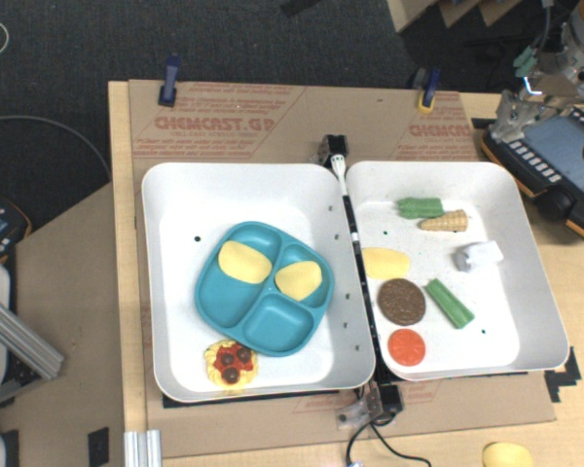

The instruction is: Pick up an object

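The left bin (175, 261) holds a blue compartment plate (263, 324) with two yellow pieces (244, 261) (299, 279) in its far sections. A yellow toy with red dots (231, 362) lies by the bin's near wall. In the right bin (526, 290) lie a green piece (419, 206), a tan cone (444, 223), a yellow wedge (384, 262), a small grey-white block (477, 255), a brown disc (402, 301), a green stick (449, 303) and a red-orange disc (406, 346).
Both bins sit on a cardboard sheet (273, 125) held by two clamps (168, 81) (428, 89). A black strip (349, 222) runs between the bins. A dark keypad device (550, 154) lies at the right. A yellow object (506, 453) sits at the bottom right.
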Robot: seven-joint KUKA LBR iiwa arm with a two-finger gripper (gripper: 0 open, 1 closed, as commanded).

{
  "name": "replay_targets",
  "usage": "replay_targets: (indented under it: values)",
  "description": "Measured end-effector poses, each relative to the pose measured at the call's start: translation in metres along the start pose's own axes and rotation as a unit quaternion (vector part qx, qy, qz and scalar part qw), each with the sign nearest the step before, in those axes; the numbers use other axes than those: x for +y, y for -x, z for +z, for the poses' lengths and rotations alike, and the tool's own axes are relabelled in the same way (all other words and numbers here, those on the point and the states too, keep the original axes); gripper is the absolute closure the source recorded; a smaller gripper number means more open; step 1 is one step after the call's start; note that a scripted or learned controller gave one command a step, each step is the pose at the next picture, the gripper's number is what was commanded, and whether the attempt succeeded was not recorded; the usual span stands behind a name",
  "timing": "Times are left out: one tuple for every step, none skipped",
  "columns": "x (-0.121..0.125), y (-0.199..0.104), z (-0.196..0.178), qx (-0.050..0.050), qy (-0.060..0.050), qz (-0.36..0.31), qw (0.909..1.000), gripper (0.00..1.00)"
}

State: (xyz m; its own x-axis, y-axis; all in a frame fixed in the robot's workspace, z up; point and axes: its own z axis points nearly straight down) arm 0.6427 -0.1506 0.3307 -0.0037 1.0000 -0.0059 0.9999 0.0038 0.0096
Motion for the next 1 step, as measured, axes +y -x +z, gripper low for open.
replay_targets:
  values:
    - [0.017, 0.0109, -0.1529, 0.0, 0.005, 0.001, 1.0, 1.0]
